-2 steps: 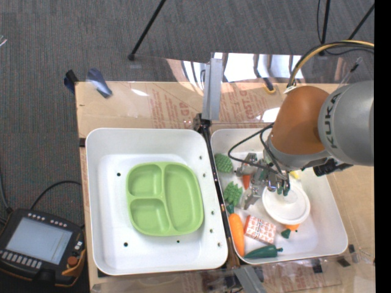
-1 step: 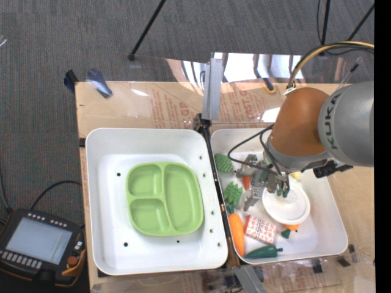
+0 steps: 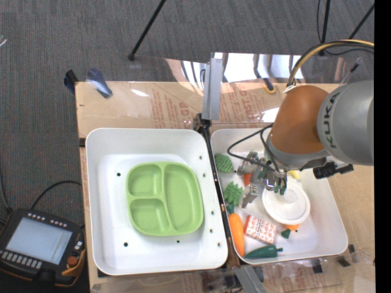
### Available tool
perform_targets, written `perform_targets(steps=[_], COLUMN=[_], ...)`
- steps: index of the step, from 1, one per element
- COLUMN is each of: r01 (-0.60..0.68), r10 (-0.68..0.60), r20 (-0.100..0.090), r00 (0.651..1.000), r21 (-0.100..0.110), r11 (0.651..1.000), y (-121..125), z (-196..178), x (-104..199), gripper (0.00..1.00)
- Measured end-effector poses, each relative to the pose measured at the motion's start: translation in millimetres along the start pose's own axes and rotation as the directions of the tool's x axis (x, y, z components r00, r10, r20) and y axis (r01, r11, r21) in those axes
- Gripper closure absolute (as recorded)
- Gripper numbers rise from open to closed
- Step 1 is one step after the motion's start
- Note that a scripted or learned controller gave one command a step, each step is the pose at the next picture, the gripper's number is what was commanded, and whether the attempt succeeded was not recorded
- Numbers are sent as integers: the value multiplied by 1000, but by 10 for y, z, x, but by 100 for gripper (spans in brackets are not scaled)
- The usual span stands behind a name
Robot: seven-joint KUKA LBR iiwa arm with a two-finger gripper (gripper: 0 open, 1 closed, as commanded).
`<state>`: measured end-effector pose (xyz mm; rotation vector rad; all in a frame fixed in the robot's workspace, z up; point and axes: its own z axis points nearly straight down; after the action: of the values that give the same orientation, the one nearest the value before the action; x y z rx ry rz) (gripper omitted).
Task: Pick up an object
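Observation:
My gripper hangs low over the middle of the right bin, reaching in from under the orange band of the arm. Around it lie several toy items. A green leafy piece sits at the upper left and another green piece is just left of the gripper. A small red piece shows right beside the gripper. A white round dish lies just to the right and below it. Lower down lie an orange carrot, a red-and-white box and a dark green pepper.
The left bin holds a light green divided plate. A small orange piece lies below the dish, and a yellow piece peeks out beside the arm. A handheld control pendant rests at the lower left, off the bench.

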<state>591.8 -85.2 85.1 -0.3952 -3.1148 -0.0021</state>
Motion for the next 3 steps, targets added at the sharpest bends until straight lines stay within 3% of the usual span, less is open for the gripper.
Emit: perform_targets(steps=[1, 2, 3], r01=[104, 107, 23], r10=[-104, -107, -23], r20=[0, -1, 10], r00=[995, 994, 1000], r21=[1, 0, -1], r11=[995, 994, 1000], y=[-174, -158, 203], z=[-3, -77, -1734], x=[-213, -217, -403], gripper=[0, 100, 100])
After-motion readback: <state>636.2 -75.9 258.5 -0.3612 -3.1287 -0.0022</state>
